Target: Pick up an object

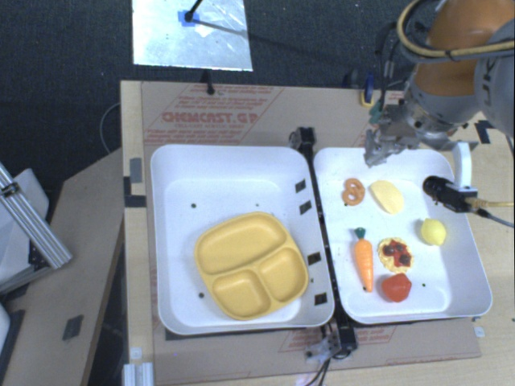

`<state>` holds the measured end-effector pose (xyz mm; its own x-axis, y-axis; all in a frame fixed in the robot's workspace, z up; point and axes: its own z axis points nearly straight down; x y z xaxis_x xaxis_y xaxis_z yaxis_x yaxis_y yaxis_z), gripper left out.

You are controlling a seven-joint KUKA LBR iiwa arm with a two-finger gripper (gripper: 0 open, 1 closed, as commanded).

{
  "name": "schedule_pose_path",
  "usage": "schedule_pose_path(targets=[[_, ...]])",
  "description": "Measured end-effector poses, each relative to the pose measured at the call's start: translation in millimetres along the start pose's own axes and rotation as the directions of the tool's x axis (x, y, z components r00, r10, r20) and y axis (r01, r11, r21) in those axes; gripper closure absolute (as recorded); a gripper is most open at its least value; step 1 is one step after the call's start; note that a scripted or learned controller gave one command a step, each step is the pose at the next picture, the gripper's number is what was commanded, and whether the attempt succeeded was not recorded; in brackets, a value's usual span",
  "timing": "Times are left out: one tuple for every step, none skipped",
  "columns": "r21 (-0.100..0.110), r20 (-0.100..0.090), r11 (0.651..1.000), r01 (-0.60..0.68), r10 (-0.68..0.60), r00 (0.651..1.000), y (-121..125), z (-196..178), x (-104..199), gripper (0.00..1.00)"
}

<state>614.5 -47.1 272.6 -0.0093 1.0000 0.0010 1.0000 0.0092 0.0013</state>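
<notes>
Cardboard covers the counter (pixel 217 111) under two bins. Nearest in the right bin (pixel 475 276) lie tomato (pixel 395 287), carrot (pixel 364 261) and pretzel (pixel 352 190), spaced for picking; beyond, the claw (pixel 376 153) hovers, grip state unclear.

Right bin (pixel 463 292) contents: small brown pretzel (pixel 352 190) at upper left, flat. Pale yellow wedge (pixel 387 196) just beside it, to its right. Yellow lemon (pixel 433 232) near right wall. Orange carrot (pixel 364 261), green top pointing up-frame. Round mini pizza (pixel 395 252) beside carrot. Red tomato (pixel 395 287) just below pizza.
</notes>
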Motion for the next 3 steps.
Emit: schedule_pose_path(targets=[[0.001, 0.0, 1.0, -0.001, 0.001, 1.0, -8, 14, 45, 1.0], [0.002, -0.001, 1.0, 0.0, 0.0, 1.0, -20, 22, 97, 1.0], [0.0, -0.001, 1.0, 0.0, 0.0, 1.0, -24, 23, 149, 1.0]])
